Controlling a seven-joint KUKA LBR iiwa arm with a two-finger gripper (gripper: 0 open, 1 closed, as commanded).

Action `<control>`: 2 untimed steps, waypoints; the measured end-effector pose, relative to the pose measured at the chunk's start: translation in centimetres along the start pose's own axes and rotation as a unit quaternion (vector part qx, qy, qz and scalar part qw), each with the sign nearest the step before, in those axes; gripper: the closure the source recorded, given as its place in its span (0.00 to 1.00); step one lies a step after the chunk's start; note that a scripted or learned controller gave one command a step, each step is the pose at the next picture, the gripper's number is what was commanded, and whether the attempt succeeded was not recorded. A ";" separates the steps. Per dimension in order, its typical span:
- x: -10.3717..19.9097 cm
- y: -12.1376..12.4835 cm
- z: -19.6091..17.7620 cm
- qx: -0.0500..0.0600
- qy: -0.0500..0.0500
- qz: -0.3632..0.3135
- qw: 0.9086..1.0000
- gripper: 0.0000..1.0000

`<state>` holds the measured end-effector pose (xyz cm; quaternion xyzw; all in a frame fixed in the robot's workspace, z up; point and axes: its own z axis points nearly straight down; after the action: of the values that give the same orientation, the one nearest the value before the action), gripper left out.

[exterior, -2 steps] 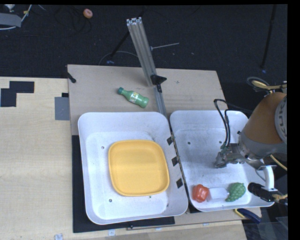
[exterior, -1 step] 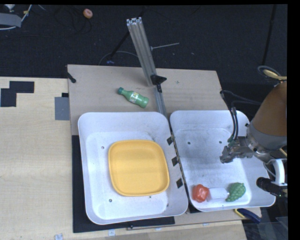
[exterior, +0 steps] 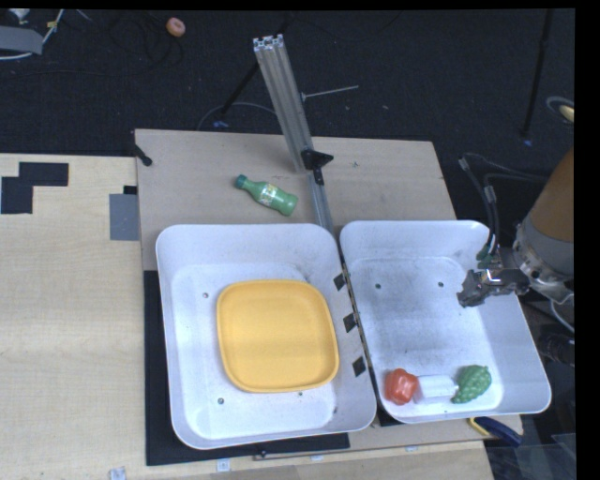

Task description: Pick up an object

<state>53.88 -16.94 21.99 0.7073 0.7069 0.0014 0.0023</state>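
- a pale wooden bench [exterior: 66, 309] runs across the left and under the bins, with a tan board [exterior: 384, 178] lying behind them.
- dark cut-outs [exterior: 37, 183] break the bench's top at the far left.
- the floor beyond the bench is dark, with cables [exterior: 122, 37] trailing over it and a small round orange thing [exterior: 175, 26] near the top edge.
- a slanted metal rail [exterior: 291, 98] rises from the board between the two bins.
- a green bottle [exterior: 267, 194] lies on its side on the board, just behind the left bin.
- the left bin [exterior: 187, 253] holds a square yellow plate [exterior: 277, 335], lying flat near its middle.
- the right bin [exterior: 412, 244] holds three things along its near edge: a red toy [exterior: 401, 386], a white piece [exterior: 435, 386] just beside it, and a green bumpy toy [exterior: 472, 382] at the right end.
- the gripper [exterior: 472, 291] reaches in over the right bin's right side, well apart from those three things.
- whether its fingers are apart or together cannot be told; nothing shows between them.
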 end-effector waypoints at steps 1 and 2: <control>-0.1 0.0 -1.2 0.002 0.000 0.000 1.000 1.00; 4.6 0.1 -1.8 0.003 0.001 -0.002 1.000 1.00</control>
<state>53.97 -12.38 23.77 0.7062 0.7081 -0.0001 -0.0001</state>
